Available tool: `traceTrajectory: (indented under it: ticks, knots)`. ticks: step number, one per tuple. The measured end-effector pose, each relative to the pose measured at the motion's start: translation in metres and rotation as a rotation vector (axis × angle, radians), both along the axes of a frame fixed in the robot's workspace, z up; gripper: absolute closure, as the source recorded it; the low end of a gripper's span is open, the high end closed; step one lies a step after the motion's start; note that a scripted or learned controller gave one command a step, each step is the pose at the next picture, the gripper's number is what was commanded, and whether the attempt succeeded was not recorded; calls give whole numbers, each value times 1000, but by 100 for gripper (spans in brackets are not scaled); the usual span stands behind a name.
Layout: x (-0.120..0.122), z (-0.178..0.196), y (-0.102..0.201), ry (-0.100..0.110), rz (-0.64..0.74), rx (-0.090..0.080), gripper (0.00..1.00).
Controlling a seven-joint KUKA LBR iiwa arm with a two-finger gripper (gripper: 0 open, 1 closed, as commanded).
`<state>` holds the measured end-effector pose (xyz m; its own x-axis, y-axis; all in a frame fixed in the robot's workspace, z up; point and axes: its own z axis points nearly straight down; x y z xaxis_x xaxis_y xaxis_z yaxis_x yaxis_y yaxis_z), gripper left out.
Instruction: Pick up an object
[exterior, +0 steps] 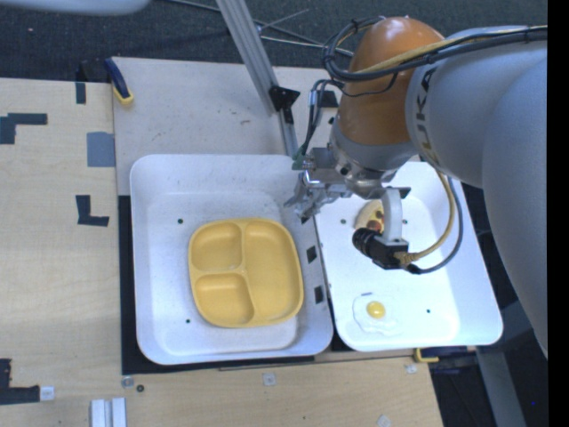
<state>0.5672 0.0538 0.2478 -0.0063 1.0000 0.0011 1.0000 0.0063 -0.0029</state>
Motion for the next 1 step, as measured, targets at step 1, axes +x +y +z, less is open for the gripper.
traceTrajectory:
  ticks: [1]
  knots:
    - [-15, -9, 42, 1, -2, -1, 100]
